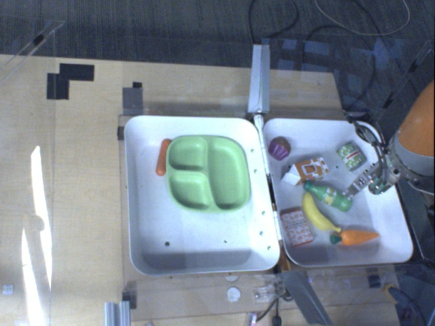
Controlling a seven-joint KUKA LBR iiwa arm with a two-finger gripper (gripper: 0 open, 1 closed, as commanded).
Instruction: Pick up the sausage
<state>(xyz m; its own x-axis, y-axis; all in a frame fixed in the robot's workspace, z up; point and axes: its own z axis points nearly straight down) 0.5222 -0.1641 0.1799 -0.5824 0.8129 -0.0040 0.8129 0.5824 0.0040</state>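
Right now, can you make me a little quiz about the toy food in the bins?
1. Which bin holds the sausage: left or right?
2. True or false: the sausage lies inside the green plate.
3. Which lies nearest the gripper? A) purple ball B) green bottle C) carrot

Key:
1. Left bin.
2. False; it lies beside the plate's left edge.
3. B.
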